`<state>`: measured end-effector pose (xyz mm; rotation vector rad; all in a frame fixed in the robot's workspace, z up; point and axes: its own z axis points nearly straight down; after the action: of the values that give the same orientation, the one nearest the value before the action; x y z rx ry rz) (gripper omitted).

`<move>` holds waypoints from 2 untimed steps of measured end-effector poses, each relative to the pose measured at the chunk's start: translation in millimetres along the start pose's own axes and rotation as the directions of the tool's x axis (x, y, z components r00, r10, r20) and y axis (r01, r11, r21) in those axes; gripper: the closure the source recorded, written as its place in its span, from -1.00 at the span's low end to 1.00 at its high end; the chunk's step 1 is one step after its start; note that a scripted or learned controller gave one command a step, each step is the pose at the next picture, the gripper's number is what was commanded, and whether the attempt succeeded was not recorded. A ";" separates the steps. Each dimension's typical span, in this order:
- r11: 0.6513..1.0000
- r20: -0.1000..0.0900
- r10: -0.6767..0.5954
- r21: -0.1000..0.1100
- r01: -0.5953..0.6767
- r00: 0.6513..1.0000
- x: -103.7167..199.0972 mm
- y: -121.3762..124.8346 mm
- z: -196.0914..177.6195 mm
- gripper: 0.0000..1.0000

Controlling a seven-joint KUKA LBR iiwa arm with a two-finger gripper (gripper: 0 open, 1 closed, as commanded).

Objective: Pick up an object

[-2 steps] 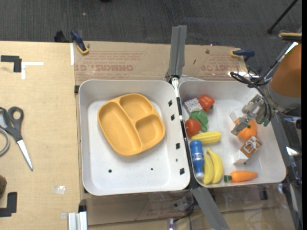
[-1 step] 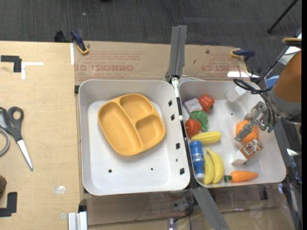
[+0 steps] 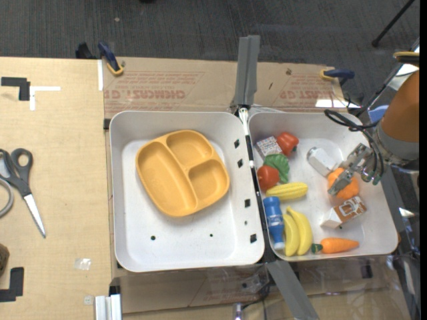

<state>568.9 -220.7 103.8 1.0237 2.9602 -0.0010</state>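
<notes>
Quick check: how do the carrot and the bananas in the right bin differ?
The carrot is orange with a green end; the bananas are plain yellow. The carrot is a single straight, tapered piece lying across the bin; the bananas are a curved bunch lying along it. The carrot looks slimmer than the bananas. Both lie flat near the right bin's front edge, untouched by the gripper.

Arm entered from right edge, orange band visible at upper right, grey wrist below it. Wrist angled down and left. Gripper sat low at right side of scene, pointing down-left. Metal fingers partly blurred; gap between them not readable. Black cable looped beside wrist, toward its left.
</notes>
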 end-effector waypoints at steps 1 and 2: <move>0.991 -0.006 0.132 0.003 -0.132 0.991 16.0 30.1 -100.9 1.00; 0.985 -0.006 0.174 0.003 -0.174 0.985 28.9 87.9 -149.3 1.00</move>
<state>599.2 -133.2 253.0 1.2817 2.8657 -0.0004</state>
